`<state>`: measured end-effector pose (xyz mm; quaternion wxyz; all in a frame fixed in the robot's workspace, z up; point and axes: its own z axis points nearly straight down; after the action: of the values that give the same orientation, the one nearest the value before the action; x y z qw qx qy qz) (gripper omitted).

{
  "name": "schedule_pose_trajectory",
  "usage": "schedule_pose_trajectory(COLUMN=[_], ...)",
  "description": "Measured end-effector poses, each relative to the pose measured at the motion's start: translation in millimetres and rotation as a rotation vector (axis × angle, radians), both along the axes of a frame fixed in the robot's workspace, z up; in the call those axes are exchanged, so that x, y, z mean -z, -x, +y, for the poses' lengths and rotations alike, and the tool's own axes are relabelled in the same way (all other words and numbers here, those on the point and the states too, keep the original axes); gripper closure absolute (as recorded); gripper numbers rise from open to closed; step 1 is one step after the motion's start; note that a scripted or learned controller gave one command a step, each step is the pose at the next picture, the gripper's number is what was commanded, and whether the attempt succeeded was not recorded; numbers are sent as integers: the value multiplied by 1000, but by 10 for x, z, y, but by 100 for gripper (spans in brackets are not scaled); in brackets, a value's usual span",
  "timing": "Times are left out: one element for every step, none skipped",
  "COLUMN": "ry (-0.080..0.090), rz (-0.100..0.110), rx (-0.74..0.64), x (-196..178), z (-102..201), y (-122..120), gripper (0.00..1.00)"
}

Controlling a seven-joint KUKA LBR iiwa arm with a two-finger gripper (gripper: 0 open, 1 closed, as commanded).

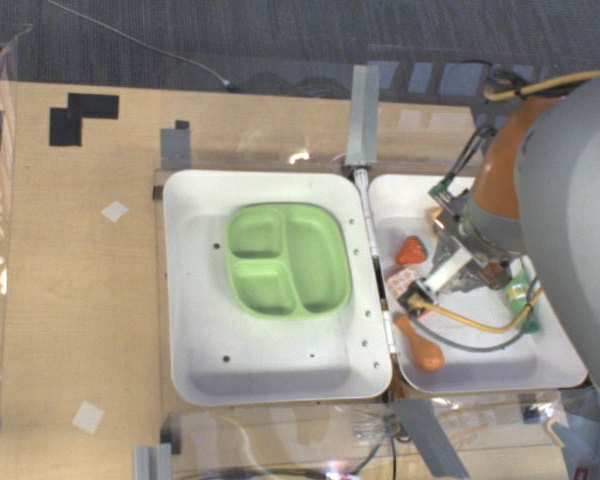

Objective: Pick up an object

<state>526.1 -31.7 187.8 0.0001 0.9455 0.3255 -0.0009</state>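
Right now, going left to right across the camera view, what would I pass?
Left bin → green plate → red piece in the right bin → arm.

Your arm [580, 228] is bulky and grey, with an orange band [495, 180] above the wrist, thin dark cables [468, 158] and a dark hand [475, 258].

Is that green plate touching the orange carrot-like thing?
Apart. The camera view shows the green plate in the left bin and the orange carrot-like thing in the right bin.
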Motion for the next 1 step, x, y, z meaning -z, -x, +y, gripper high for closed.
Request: schedule_pose_trajectory(ry=[-2], rz=[-1], rx=[440], x=[42], z=[336], y=[97], gripper=[100])
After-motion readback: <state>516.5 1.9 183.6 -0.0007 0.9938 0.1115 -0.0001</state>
